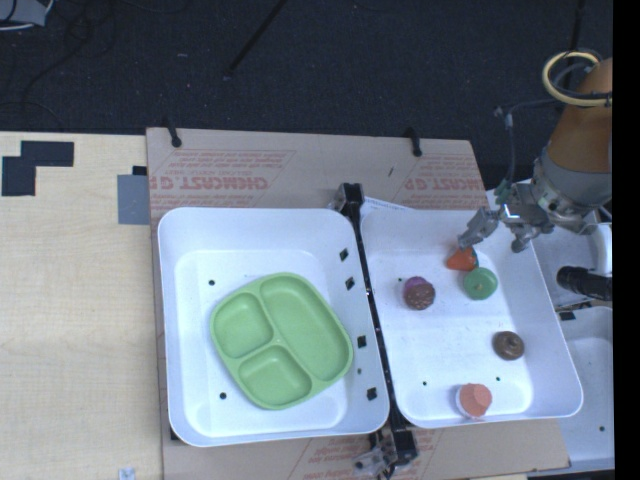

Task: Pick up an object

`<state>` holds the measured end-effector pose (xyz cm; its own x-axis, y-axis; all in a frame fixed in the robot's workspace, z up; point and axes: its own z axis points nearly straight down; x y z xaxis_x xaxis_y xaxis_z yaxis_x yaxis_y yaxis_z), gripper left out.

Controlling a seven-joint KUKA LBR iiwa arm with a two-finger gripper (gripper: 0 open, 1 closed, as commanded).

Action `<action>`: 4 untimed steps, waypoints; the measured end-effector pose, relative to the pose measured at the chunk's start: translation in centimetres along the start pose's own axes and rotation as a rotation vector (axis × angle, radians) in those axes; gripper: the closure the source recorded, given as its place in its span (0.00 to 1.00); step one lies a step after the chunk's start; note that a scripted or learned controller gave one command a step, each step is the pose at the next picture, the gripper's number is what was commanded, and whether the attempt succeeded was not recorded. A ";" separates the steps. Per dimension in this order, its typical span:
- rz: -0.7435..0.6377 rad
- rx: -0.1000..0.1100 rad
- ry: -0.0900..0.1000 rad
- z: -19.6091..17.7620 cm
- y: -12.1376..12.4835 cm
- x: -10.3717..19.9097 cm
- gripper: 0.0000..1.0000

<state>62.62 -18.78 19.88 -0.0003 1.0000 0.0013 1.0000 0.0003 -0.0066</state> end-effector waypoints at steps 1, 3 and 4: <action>-0.004 -0.001 0.000 4.5 0.6 0.4 0.00; 0.000 -0.004 -0.001 9.2 -0.1 0.3 1.00; 0.003 -0.009 -0.002 3.3 -0.7 -0.2 1.00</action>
